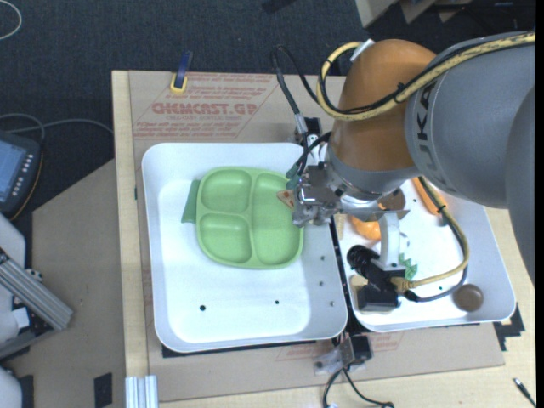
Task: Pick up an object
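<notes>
The big grey arm (459, 117) with its orange band comes in from the right and covers much of the right bin (497, 262). Under both bins lies the brown bench top (212, 100) with red letters on it. The left bin (170, 296) is white and shallow.

A green plate (238, 219) with three parts lies flat in the top half of the left bin, tipped a little to one side. Its right edge is close to the wall between the two bins.

The gripper (304, 204) is low over that right edge of the green plate, just beside the wall. It is too hidden by the arm to tell if it is open or closed, or if it has the plate.

In the right bin an orange thing (365, 227) peeks out from under the arm, and another orange piece (427, 195) shows farther back. A small brown ball (467, 297) sits near the front right corner. A tiny green bit (409, 269) lies between the ball and the first orange thing
</notes>
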Controlling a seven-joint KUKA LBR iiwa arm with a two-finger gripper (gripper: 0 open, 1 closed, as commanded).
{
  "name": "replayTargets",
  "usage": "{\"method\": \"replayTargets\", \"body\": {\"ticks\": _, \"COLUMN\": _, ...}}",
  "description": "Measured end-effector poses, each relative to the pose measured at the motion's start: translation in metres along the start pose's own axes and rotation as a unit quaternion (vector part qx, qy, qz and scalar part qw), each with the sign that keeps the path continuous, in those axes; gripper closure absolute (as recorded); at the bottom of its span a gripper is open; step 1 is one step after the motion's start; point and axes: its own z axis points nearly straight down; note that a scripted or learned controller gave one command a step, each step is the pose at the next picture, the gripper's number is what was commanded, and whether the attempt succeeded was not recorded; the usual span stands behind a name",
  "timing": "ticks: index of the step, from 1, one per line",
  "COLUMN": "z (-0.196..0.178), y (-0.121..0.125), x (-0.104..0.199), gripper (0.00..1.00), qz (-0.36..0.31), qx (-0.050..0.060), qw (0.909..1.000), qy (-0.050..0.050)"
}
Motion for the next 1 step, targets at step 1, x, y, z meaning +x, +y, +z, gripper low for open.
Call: {"method": "replayTargets", "body": {"ticks": 1, "z": -0.0014, "y": -0.0054, "x": -0.0052, "gripper": 1.0, "qz": 0.002, "qx": -0.001, "qw": 1.0, "qy": 0.0}}
